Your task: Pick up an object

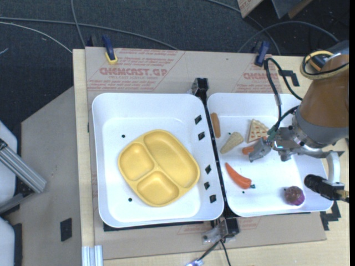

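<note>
Overhead, a grey KUKA arm [324, 101] with an orange band reaches from the right over the right-hand bin [310, 206] on a cardboard-covered bench [150, 71]. Taking that bin as the landmark, nearest the camera along its front edge lies a purple onion-like ball [294, 195], in the front right corner. Just left of it and a little further back rests a red chili pepper [238, 176], near the bin's left wall. At mid-depth the gripper [260, 149] hovers low over the floor of the bin, its fingers close together with nothing visibly between them; a small orange-red piece [248, 149] sits just beside its tip. Behind that lie a pale wedge [231, 142] and a triangular cracker-like slice [257, 130], with a brown sausage-like stick [216, 125] against the left wall. Left of this bin, touching it along a black divider, the second bin [105, 165] holds a yellow three-compartment plate [158, 167]. Blue clamps [110, 50] pin the bench's far edge.
</note>
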`<state>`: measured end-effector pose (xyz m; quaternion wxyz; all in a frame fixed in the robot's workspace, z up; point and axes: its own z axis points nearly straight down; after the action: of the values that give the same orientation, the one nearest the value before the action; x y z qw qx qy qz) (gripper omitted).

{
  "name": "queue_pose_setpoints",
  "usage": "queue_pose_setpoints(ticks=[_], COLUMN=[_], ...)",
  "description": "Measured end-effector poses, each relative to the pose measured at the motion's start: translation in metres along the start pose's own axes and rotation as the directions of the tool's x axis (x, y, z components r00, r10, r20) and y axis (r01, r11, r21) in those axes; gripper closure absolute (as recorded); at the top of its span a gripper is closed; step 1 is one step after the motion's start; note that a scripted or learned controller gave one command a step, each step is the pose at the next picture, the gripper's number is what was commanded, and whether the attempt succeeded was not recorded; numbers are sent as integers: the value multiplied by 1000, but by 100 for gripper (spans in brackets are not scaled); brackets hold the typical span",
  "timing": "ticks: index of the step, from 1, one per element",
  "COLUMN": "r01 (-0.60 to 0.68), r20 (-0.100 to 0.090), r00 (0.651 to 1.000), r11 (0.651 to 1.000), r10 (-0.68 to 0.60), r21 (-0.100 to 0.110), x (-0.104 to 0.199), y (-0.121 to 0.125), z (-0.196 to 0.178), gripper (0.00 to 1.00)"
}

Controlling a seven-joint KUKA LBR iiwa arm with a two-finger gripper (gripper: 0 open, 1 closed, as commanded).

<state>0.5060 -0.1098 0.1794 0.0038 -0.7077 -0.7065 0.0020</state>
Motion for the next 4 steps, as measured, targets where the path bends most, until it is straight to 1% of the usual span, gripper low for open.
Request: queue_pose_setpoints(ticks=[1, 2, 3, 4], r01=[1, 1, 1, 3], r20=[0, 0, 1, 4], r00=[1000, 1000, 1000, 1000], r11=[1000, 1000, 1000, 1000], r10=[-1, -1, -1, -3], r21=[-1, -3, -8, -15], x=[-2, -2, -2, -2], y=[-1, -1, 0, 9], z=[43, 96, 82, 21], gripper=[0, 0, 100, 100])
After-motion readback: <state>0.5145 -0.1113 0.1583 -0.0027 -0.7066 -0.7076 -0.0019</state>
